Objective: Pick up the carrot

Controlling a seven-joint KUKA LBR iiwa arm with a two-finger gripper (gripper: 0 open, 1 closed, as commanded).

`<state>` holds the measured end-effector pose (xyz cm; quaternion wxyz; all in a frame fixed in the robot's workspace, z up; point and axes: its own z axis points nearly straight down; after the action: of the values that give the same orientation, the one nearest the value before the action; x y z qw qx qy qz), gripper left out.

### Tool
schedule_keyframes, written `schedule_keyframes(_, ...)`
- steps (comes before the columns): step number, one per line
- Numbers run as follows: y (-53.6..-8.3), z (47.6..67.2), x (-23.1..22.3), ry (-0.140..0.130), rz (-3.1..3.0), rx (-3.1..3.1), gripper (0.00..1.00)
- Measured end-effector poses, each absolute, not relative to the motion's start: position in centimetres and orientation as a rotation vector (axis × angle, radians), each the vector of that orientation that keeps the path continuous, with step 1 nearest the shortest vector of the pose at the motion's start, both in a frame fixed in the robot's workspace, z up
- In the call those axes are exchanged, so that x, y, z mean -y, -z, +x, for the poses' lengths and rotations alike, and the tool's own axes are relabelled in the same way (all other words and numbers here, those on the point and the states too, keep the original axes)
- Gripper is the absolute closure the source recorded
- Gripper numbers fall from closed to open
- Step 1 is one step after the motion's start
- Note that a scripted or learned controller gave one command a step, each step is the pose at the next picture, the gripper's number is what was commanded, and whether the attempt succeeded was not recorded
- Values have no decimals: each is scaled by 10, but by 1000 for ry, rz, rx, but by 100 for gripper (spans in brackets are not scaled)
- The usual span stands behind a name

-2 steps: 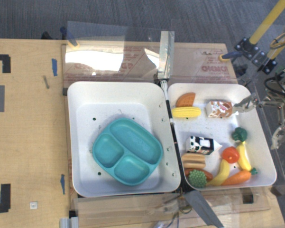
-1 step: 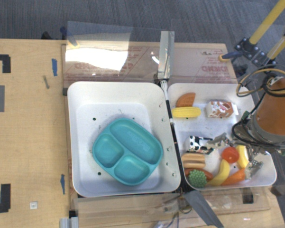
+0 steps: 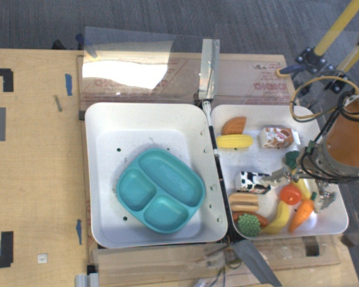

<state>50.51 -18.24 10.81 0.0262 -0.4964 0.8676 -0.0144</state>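
Near the right bin's [image 3: 340,220] front right corner, I see the carrot [image 3: 301,214] lying. My gripper [image 3: 313,190] hovers just above; I cannot tell its state.

No legible text on anything.

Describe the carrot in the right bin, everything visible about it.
The carrot is a small orange toy, plastic-looking, tapering to a point. It lies tilted in the right bin near the front right corner, tip toward the front. Its thick end sits under the gripper, beside a red-orange tomato-like piece. A yellow banana lies against its left side. No leafy top can be made out.
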Motion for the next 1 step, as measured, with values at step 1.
schedule_keyframes(1,-88,484,186,10,-1895,-2495,0)
